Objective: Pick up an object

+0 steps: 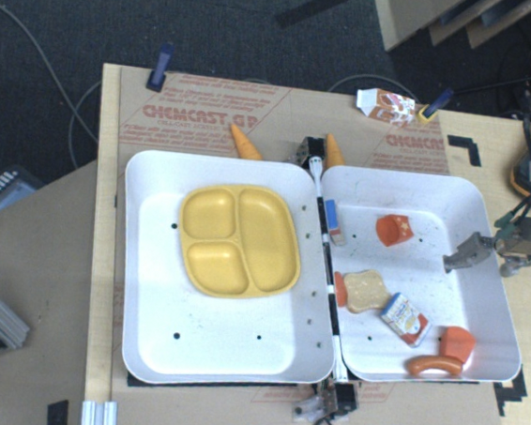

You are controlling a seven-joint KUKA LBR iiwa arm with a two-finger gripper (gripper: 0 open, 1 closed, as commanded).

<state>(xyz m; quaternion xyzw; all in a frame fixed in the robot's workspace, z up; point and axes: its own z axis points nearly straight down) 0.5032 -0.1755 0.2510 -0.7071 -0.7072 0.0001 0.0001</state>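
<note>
1. Two white bins sit side by side on the table point(102, 237); the left bin point(141, 316) carries a yellow tray point(240, 240) with three compartments, set toward its far half.
2. In the right bin point(436, 201), a red cup point(394, 230) sits far and toward the middle, tipped a little.
3. A slice of bread point(366, 290) lies near the dividing edge, with a small carton point(403, 319) just to its right, at a slant.
4. In the near right corner there's an orange mug point(447, 353), lying with its handle toward the near wall.
5. A blue piece point(332, 219) lies along the bin's left wall, far of the bread.
6. The end effector point(469, 252) comes in from the right edge, over the bin's right side, right of the red cup and well apart from it.
7. Nothing sits between its tips, but whether it is released or clenched I cannot tell at this angle.
8. Beyond the bins, a small packet point(386, 105) and a blue clip point(159, 67) rest on the table's far side.
</note>
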